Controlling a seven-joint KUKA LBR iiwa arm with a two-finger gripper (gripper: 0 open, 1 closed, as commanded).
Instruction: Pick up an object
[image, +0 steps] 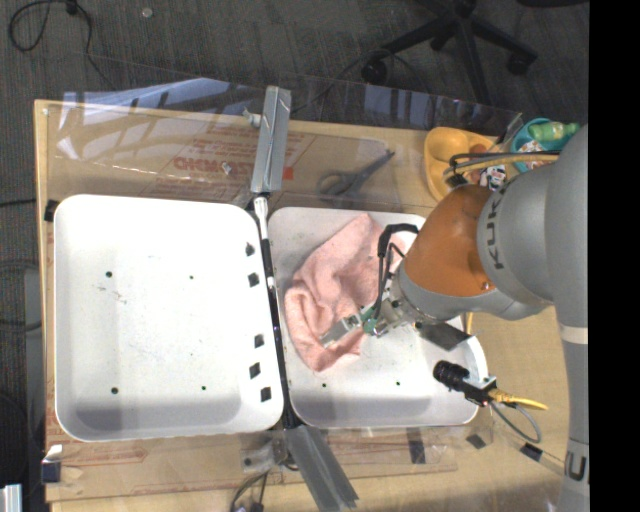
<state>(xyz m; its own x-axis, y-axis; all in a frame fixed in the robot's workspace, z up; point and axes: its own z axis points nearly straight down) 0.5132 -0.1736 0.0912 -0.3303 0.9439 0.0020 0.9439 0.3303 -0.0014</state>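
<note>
A crumpled pink cloth (325, 295) lies in the left half of the right white bin (420, 400). The gripper (352, 325) is low in that bin, pointing left and resting against the cloth's lower right edge, where a fold bunches up around its tip. The grey arm with its orange band (455, 255) comes in from the right and covers the bin's right side.
The left white bin (150, 320) sits beside the right one, past the ridge between them (268, 300). On the bench behind the bins lie grey scissors (355, 178) and, further right, a yellow object (448, 160) with a teal thing (545, 130).
</note>
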